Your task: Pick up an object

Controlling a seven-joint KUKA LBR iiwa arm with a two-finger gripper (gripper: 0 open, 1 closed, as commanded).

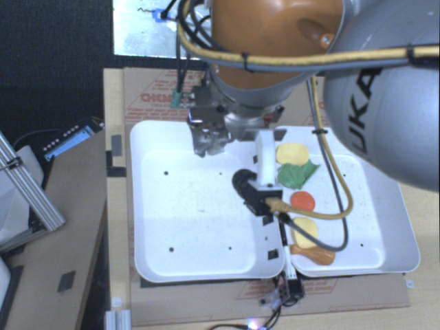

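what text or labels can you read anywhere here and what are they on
"UKA": large black letters on the grey arm, the rest cut off from view.
Red printing on the cardboard sheet under the bins: too blurred to read.
More red printing on the cardboard's front edge: too small to read.

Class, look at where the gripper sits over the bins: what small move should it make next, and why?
Probably shift toward the right bin. The gripper hangs over the left bin, while the yellow piece, green leaf and red piece lie in the right one.

Left bin (172,253) open; right bin (385,239) cluttered
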